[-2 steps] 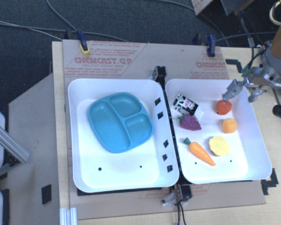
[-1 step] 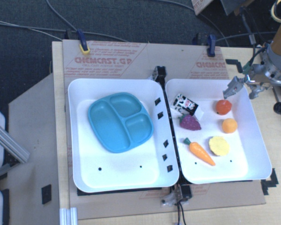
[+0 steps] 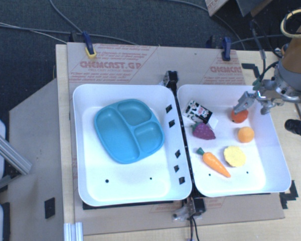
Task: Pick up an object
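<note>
Reaching in over the right shallow white bin (image 3: 271,182), grey arm (image 3: 293,67) angled down; two-finger gripper (image 3: 252,104) spread, one finger touching the small red-orange round fruit (image 3: 239,115) near the bin's far wall

Red-orange tomato-like toy (image 3: 240,115), round, sits right at gripper (image 3: 255,102), its fingertip touching top. Orange ball (image 3: 246,134) just below gripper. Yellow slice (image 3: 235,156), carrot (image 3: 214,164) further below; purple grapes (image 3: 203,131) below-left.
</note>
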Robot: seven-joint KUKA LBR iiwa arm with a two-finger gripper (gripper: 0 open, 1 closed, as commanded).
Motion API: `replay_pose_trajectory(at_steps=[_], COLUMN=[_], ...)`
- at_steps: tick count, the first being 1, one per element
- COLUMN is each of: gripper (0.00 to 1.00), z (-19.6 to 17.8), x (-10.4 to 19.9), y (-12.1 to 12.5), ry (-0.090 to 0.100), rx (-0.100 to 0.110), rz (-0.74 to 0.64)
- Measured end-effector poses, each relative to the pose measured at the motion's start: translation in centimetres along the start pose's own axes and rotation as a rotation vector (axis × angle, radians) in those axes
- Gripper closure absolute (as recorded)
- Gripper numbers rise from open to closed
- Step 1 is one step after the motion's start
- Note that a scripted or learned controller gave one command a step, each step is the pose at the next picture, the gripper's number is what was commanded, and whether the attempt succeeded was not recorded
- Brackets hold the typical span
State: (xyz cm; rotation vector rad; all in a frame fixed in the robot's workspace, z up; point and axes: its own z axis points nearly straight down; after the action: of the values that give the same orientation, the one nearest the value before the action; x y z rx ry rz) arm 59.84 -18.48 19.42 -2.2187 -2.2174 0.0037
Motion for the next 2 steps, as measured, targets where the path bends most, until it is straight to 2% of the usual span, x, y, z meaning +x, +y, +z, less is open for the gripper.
replay_pose_trajectory(at_steps=[2], gripper=[0.0], z=[11.2], x=[0.5], y=[-0.2], ry=[0.001], rx=[0.001], rz=[-0.001])
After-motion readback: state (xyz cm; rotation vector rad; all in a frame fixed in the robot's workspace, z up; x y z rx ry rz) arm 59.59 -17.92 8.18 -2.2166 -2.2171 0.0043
